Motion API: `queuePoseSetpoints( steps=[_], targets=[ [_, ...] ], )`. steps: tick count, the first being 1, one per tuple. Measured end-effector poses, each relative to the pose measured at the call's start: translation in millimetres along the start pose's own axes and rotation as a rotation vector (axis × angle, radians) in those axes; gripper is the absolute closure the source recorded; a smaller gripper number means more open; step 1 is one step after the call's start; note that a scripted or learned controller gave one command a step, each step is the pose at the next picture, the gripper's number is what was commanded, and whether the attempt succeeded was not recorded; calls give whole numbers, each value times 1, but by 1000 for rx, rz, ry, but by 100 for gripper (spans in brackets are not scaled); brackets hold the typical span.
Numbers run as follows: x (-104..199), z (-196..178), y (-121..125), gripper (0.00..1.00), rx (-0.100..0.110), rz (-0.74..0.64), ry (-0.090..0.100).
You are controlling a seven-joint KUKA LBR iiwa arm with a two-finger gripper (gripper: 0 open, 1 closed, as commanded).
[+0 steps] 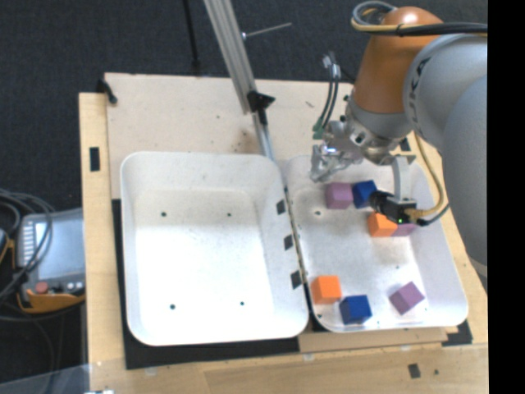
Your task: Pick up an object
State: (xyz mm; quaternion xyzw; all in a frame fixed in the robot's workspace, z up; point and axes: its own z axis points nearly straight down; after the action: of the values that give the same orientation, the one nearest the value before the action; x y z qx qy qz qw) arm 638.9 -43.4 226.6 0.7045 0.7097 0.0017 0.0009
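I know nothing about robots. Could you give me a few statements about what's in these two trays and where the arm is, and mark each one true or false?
1. All the coloured blocks lie in the right bin. True.
2. The left bin holds a purple block. False: the purple blocks are in the right bin.
3. The pincer is over the far end of the right bin, beside a purple block. True.
4. The near orange block is stacked on the near blue block. False: they lie side by side on the bin floor.
5. The arm reaches in from the camera view's left. False: it comes from the right.
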Motion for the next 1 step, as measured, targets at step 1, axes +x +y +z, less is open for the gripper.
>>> queuePoseSetpoints(
  steps=[1],
  targets=[
    [51, 5, 5, 100, 2, 1, -1]
  ],
)
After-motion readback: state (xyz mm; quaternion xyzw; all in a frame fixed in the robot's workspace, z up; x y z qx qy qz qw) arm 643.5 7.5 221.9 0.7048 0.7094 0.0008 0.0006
